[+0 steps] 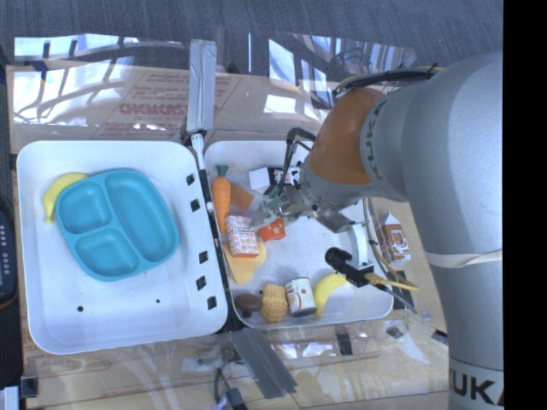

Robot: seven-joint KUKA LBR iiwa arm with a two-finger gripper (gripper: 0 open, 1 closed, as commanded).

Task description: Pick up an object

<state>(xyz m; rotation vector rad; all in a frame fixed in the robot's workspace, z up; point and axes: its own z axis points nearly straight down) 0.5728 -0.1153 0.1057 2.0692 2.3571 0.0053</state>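
carrot (221, 203) | orange, lengthwise along right bin's left wall | snack packet (242, 237) just below

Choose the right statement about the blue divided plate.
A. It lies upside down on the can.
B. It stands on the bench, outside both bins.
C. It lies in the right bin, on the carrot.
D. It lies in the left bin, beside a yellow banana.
D: the blue divided plate lies in the left bin, with the yellow banana at its left edge.
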